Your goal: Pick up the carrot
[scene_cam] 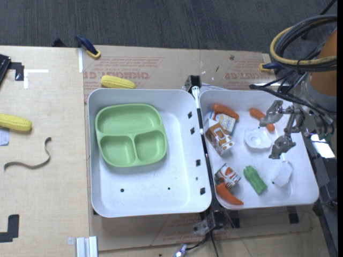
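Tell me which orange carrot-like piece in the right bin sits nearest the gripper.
The small orange carrot at the right white bin's far side, just left of the gripper. The other orange pieces lie by the divider and near the front.

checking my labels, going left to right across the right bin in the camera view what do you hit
Carton at the left wall → white cup → end effector, hanging over the right part of the bin. The carrots and the other pieces overlap these in left-right position, so I left them out.

The divided plate (130, 134) lies in the left bin (144, 199); the carrot (229, 195) lies at the right bin's (300, 197) near-left corner.
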You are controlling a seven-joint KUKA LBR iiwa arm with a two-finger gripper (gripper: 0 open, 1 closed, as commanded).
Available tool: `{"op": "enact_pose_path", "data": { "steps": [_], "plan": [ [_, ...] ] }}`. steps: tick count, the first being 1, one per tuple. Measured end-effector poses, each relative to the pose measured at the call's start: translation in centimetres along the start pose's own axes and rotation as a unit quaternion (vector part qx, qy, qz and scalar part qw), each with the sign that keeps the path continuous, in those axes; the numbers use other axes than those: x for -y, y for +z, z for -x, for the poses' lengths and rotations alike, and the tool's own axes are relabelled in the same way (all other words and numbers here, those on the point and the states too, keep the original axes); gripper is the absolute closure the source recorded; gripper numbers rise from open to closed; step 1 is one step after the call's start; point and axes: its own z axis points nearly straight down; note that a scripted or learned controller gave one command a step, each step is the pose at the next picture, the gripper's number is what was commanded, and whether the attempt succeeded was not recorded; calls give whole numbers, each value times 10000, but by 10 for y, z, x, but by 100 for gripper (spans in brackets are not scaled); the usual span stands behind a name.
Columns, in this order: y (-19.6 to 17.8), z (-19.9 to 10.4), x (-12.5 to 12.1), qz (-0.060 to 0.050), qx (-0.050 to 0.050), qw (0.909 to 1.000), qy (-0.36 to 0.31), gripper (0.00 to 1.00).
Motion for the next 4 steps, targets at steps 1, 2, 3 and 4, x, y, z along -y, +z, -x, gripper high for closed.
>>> {"op": "enact_pose_path", "data": {
  "steps": [1, 2, 3, 4],
  "plan": [
    [60, 29, -68, 4, -1, 9999, 128, 0],
    [60, -11, -97, 1, -5, 9993, 362, 0],
    [60, -38, -123, 8, -7, 9795, -2016, 0],
    [60, 19, -132, 2, 9, 9993, -370, 0]
  ]
}}
